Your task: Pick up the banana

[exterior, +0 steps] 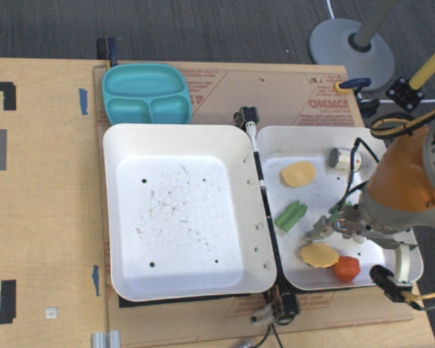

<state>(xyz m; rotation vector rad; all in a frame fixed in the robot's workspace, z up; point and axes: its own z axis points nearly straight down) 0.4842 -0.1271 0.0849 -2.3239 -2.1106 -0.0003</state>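
Hovering low in right bin [391,138]: gripper [326,227], jaws spread, nothing between them. Banana [319,255] lies just below gripper, tomato [346,268] touching its right end. Approach step, by my read. Next: shift onto banana, descend, close, avoid tomato.

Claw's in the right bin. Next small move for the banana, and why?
Probably nudge the claw slightly toward the right bin's near edge, over the near yellow piece, before descending. The claw sits just beyond it, beside the green piece. I cannot tell which yellow piece is the banana; the far yellow piece lies farther from the claw.
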